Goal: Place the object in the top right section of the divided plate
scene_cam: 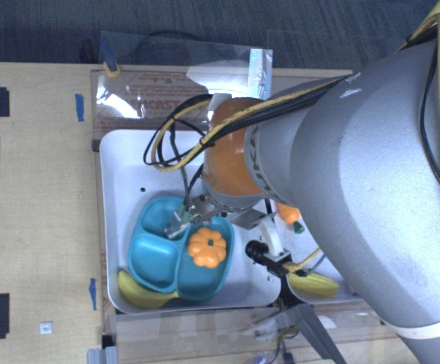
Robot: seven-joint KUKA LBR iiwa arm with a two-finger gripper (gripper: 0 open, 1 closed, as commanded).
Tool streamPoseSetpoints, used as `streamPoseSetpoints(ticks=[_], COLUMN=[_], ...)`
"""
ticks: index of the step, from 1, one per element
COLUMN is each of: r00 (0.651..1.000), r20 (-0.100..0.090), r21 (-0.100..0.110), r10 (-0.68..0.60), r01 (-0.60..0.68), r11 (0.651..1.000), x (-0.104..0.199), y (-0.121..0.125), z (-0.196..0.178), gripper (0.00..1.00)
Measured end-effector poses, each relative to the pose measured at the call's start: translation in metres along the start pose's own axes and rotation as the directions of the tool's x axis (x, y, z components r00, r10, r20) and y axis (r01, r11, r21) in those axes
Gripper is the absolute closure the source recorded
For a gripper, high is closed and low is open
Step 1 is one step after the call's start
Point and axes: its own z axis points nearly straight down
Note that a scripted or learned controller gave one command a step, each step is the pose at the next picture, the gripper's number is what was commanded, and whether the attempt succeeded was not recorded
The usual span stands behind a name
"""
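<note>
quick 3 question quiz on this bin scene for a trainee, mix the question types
1. True or false: the pumpkin lies in the plate.
2. Which thing lies against the plate's lower left rim? A) carrot B) banana C) cup
3. Fill in: the gripper is over the plate's ____ edge.

Key:
1. True; the orange pumpkin sits in the blue plate's right section.
2. B; a yellow banana lies along that rim in the bin.
3. Upper; it hangs there, below the arm's orange band, beside the pumpkin.
</note>
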Motion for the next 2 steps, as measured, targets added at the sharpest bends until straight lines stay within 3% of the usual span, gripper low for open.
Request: streamPoseSetpoints(ticks=[1,2], r00=[1.000,0.992], r20=[0.016,0.013], r21=[-0.018,-0.003], r10=[0.010,-0.122], r01=[-0.010,0.122], r11=[1.000,0.992], x=[-0.010,0.027], y=[0.004,0.040], z=[-0.013,0.001], gripper=[1.00,1.00])
